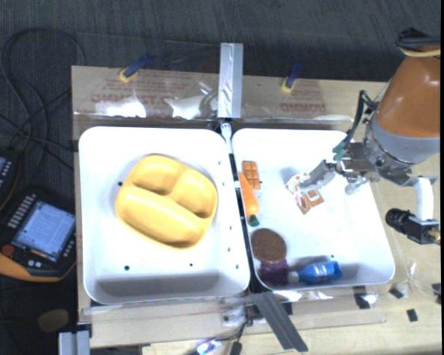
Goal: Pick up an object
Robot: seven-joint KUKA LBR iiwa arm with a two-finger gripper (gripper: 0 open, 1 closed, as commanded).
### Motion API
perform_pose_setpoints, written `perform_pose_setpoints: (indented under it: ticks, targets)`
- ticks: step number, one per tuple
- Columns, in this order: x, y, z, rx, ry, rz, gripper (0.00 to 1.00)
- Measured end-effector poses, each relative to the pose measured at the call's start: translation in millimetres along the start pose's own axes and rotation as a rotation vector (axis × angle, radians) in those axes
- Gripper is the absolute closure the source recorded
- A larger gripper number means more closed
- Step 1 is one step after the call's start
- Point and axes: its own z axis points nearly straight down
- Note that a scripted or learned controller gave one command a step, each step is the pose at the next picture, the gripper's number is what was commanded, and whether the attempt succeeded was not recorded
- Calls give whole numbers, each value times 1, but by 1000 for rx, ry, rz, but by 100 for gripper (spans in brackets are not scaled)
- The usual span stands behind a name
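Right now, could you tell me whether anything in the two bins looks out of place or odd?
Nothing looks spilled or broken. The one oddity is the large yellow bread-shaped object, alone in the left bin, while all the small items crowd the right bin.

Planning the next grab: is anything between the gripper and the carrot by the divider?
Nothing visible. The gripper hangs over the right bin; bare bin floor lies between it and the carrot. A waffle piece lies beside the carrot.
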Motion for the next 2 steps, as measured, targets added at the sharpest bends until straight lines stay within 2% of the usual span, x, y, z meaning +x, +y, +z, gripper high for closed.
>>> perform_pose_setpoints:
  ticks: [1,2]
  targets:
    - [-26,67,44,-1,-1,-153,0]
    - [-34,82,173,-4,1,-210,0]
